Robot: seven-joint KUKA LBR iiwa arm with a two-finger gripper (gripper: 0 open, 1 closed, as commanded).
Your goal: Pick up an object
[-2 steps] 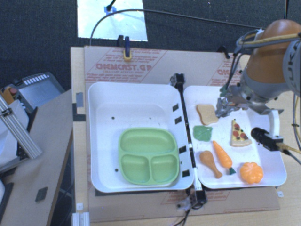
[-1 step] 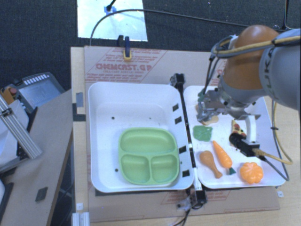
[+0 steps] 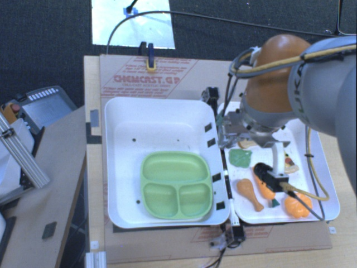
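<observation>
Green plastic catches our eye first: a divided tray [image 3: 177, 184] with three compartments lies in the white bin [image 3: 120, 149] on the view's left, toward that bin's near edge. We place everything else from this tray.

Just right of the tray, across the two touching rims, sits the second white bin [image 3: 326, 172]. Both bins rest on printed cardboard [image 3: 150, 77] spread over the counter [image 3: 92, 82].

All the loose things lie in that second bin, to the right of the tray:
- Nearest the tray's far right corner is a flat green leaf [image 3: 240, 158].
- A small beige piece [image 3: 245, 144] lies just beyond the leaf.
- Level with the tray's right compartment lies an orange drumstick [image 3: 250, 194], its thick end pointing away from us.
- Farther right of the tray is an orange carrot [image 3: 266, 190], partly covered by robot hardware.
- After the carrot comes a tiny teal scrap [image 3: 275, 203].
- A round orange fruit [image 3: 295, 206] lies close to the near rim.
- A pale slice with dark red marks [image 3: 290, 164] lies well to the tray's right, beyond the carrot.

The grey arm [image 3: 323, 88], with its orange band, reaches in from the right and hangs over the far half of that bin. Its pincer [image 3: 241, 134] is low, right of the tray's far corner and close above the beige piece and the leaf. The wrist hides it, so we cannot tell whether it is open, closed or gripping anything.
</observation>
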